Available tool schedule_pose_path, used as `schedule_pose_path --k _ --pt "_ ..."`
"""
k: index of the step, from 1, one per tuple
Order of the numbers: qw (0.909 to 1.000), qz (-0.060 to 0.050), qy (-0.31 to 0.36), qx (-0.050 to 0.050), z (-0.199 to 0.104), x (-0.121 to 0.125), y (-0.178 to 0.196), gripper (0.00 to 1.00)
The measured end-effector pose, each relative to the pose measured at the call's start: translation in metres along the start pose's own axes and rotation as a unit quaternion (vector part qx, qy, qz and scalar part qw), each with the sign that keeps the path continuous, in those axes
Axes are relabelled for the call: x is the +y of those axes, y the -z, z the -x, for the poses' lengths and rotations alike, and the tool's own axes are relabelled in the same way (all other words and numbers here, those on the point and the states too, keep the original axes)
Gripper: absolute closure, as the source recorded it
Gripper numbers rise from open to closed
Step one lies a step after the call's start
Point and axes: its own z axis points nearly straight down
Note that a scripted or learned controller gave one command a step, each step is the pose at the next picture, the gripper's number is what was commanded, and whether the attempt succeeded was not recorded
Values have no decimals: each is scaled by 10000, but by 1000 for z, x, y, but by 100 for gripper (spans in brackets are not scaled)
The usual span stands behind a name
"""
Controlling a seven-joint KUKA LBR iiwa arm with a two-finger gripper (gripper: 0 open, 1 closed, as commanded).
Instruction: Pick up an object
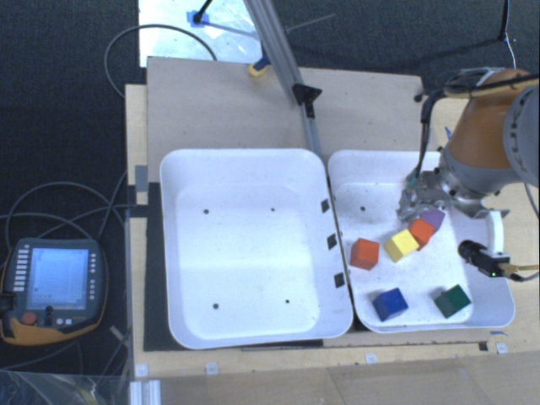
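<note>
Gripper (419, 209) low in the right bin (363, 175), just above the purple block (433, 218) and small orange block (421, 230). Finger state: cannot tell (wrist hides them). Nothing lifted yet; grasp and raise both remain, by my reading.

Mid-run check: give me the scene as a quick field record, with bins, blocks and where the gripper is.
left bin: bare white floor showing
right bin: holds all the blocks
blocks: orange block, yellow block, blue block, green block, purple block, a second orange block
gripper: over right bin, just above the purple and second orange blocks
grasp: cannot tell
pendant: left of bench
</note>
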Motion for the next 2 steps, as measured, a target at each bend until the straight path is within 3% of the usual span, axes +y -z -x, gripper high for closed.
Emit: schedule_pose_path --k 1,2 --pt "10000 23 2 -6 -3 4 64 100" --pt "10000 -5 1 -4 -3 5 59 100"
